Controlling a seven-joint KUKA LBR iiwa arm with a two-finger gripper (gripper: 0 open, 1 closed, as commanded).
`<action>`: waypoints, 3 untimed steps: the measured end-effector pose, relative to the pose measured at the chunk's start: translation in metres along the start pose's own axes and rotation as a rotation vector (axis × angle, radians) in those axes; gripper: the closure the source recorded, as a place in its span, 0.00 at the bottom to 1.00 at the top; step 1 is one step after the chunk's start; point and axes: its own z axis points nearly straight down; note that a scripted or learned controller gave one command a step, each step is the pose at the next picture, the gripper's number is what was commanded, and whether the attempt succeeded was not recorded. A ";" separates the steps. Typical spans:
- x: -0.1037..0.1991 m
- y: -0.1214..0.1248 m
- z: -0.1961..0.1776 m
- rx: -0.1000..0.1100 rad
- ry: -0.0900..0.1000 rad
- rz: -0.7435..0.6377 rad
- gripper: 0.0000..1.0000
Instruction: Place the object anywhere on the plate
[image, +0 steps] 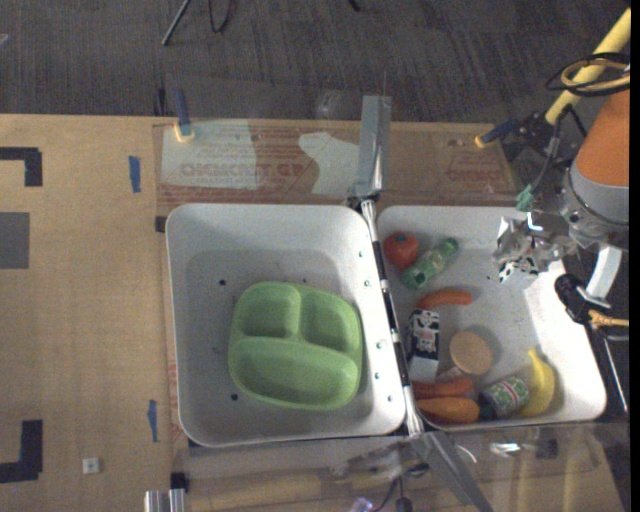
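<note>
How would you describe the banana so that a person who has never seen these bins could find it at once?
Look at the right bin, the one crowded with toy food, and go to its near right corner. There the banana lies curved along the right wall, touching a small can with a green label. It is the one yellow thing among red, orange and green neighbours.

Dim, soft overhead light, faint shadows, slightly blurry, grainy
</note>
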 end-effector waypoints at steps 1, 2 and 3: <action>0.000 0.000 0.000 0.000 0.000 0.000 0.00; 0.035 -0.041 -0.069 0.000 0.001 0.454 0.00; 0.035 -0.041 -0.069 0.000 0.001 0.455 0.00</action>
